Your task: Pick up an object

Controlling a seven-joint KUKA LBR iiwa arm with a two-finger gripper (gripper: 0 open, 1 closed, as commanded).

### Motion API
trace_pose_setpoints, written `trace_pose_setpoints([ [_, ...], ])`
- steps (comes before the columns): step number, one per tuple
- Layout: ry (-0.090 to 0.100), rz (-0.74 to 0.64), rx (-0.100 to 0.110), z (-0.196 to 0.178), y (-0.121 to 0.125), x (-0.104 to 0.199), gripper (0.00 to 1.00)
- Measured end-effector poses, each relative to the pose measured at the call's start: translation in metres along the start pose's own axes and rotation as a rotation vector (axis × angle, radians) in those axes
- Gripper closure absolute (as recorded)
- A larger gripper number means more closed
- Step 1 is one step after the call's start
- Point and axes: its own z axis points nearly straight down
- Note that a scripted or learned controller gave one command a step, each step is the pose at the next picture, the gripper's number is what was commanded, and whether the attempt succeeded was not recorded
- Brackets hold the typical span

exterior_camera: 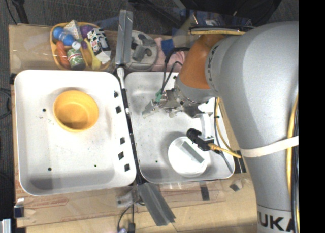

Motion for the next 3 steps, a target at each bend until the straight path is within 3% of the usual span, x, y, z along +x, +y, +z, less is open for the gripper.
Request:
trace_pose_setpoints([
  [1,0.000,0.039,0.000,-0.105,-0.035,-0.020,0.00],
  [2,0.001,0.054,0.003,-0.021,-0.070,-0.061,0.00],
  [3,-0.002,-0.069,-0.009,0.011,-0.093,-0.057,0.00],
])
